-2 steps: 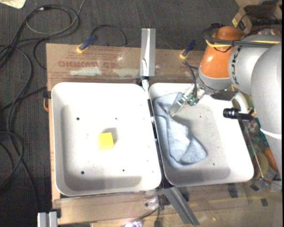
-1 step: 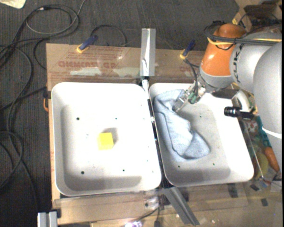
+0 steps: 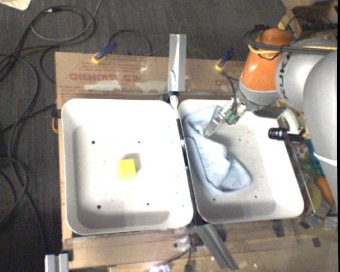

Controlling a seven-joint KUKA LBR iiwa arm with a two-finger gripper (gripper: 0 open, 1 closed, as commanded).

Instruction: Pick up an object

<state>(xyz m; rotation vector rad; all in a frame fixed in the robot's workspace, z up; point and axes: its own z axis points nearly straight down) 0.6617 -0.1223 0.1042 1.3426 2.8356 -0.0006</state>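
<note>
With jaw state indiscernible, the gripper (image 3: 211,128) hovers over the pale blue cloth (image 3: 221,160) in the right bin (image 3: 272,205); the limp fabric may slip from a shallow pinch.

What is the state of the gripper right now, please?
Gripper: over the pale blue cloth in the right bin; open or closed cannot be told.

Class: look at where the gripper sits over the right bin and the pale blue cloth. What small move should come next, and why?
Probably a short descent onto the pale blue cloth. The gripper is over the cloth's upper end in the right bin, and nothing shows between its jaws. The yellow block lies well away in the left bin, so the cloth is the nearer target.
</note>
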